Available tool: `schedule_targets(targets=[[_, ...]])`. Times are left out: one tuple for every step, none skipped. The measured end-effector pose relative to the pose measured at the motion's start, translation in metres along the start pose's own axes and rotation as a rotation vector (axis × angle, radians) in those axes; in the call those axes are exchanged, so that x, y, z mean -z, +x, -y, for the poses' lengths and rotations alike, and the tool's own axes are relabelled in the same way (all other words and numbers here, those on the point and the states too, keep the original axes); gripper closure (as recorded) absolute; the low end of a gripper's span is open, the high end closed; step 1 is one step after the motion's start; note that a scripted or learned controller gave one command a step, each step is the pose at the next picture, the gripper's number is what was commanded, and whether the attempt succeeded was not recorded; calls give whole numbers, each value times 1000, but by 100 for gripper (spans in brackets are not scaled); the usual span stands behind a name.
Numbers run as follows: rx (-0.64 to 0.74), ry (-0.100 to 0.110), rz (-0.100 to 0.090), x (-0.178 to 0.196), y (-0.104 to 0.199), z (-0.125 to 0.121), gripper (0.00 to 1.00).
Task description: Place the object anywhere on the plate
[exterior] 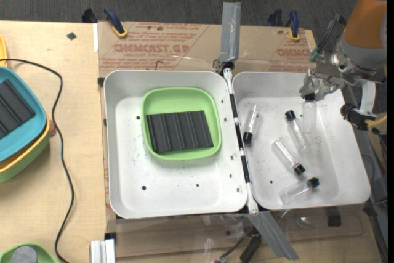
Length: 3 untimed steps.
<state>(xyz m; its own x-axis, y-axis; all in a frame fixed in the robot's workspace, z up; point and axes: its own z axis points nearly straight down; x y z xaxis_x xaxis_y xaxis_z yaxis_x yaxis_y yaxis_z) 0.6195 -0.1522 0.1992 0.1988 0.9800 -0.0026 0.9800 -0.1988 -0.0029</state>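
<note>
**Gripper poised over the tube bin, plate waiting in the other**

Camera view, looking down on the bench: the objects to move are clear plastic tubes with black caps, lying loose in the right bin (351,191). One tube (306,122) lies just below the gripper (309,94), nearly under its tip; a second tube (288,156) sits further out from the tool, and a third tube (298,191) further again, near the bin's front rim. A fourth tube (250,124) rests well off to the gripper's far side, against the divider between the bins.

From where I stand these look light, hard and slick, likely to roll or squirt out of a pinch. I'd take one across the middle of its barrel, fingers square to its length, away from the cap.

Whether the gripper is open or closed I cannot tell; it is too small and dark against the bin. Nothing visibly sits in it.

Beyond the divider, in the left bin (123,194), lies the green plate (209,101) with a dark ribbed slab (180,130) on it.
</note>
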Motion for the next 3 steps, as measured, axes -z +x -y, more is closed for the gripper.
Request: schedule_targets(targets=[[0, 0, 0, 0, 0, 0, 0], [-250, -1, 0, 75, -27, 29, 0], [-491, 0, 0, 111, -51, 38, 0]])
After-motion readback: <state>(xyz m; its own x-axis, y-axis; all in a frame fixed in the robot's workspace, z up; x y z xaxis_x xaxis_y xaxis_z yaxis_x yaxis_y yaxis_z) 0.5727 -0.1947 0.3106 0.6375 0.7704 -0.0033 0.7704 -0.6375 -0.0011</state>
